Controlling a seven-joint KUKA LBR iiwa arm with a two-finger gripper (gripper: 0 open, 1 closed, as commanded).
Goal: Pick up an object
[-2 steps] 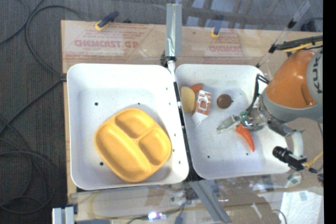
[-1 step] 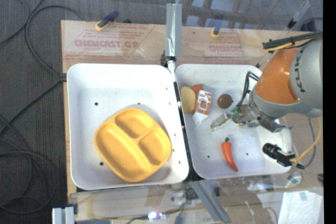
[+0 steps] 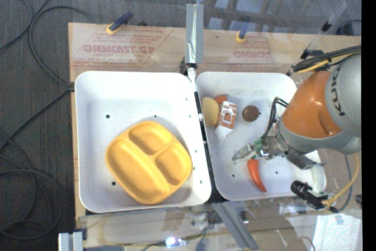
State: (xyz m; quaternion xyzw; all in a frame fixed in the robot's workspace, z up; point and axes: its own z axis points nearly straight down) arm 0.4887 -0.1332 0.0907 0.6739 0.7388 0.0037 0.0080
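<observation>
Slim orange-red chili pepper (image 3: 256, 175) lies beneath claw (image 3: 248, 152).

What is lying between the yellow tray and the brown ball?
In the camera view, between the yellow tray and the brown ball lie the bins' adjoining rims, a pale potato-like item and an orange-white packet.

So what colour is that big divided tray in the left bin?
Yellow: the tray shows plainly in the camera view.

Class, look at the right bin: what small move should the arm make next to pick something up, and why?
Probably lower the tool a little toward the orange pepper. The tool sits just above the pepper's upper end in the right bin, with nothing visibly between its fingers, and the pepper lies apart from the other items.
</observation>
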